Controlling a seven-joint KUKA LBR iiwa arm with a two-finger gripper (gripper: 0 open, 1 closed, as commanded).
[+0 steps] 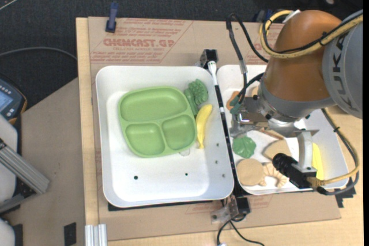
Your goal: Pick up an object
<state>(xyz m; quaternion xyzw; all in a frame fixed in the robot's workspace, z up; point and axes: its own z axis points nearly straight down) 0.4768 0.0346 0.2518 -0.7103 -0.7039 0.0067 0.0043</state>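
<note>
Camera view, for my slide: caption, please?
Grey-and-orange arm over right white bin; green divided plastic tray and yellow banana in left.

Green divided plate in left bin, banana beside it

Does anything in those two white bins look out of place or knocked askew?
Nothing looks spilled or broken. The green divided plate lies tilted in the left bin, with a banana and a green leafy toy beside it. Small toys crowd the right bin under the arm.
</note>
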